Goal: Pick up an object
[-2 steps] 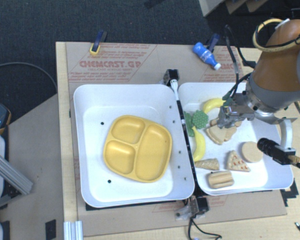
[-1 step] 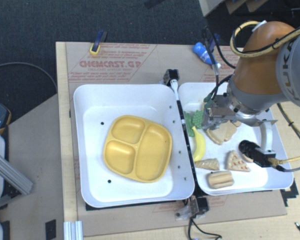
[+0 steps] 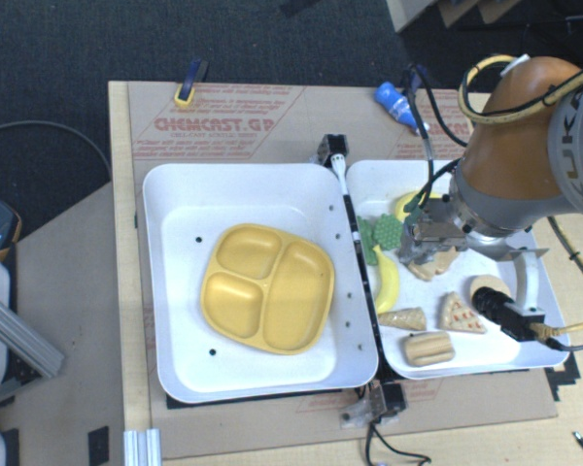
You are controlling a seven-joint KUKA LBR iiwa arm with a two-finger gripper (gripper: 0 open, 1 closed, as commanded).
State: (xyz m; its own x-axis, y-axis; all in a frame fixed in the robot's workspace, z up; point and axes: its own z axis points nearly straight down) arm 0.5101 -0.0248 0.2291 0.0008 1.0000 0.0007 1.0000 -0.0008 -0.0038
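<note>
Camera view, looking down on the bench: the gripper point(image 3: 429, 243) hangs low over the right bin point(image 3: 486, 363), near its middle, with the grey-and-orange arm point(image 3: 515, 153) reaching in from the right. Gripping or released? Cannot tell from this angle; the wrist body covers it.

Right under the gripper's lower edge lies a pale tan piece point(image 3: 430, 269), partly hidden, and whether the two touch is not clear. Just left of the gripper is a green leafy piece point(image 3: 381, 233), and a yellow banana point(image 3: 389, 285) curves down along the bin's left wall.

Toward the near edge there are three more: a tan cone-shaped piece point(image 3: 402, 318), a pizza slice point(image 3: 461, 315) beside it, and a brown roll point(image 3: 428, 349) closest to the rim.

Over in the left bin point(image 3: 165, 260) there is one item, a yellow divided plate point(image 3: 267, 287) lying flat in the middle, well apart from the gripper.
</note>
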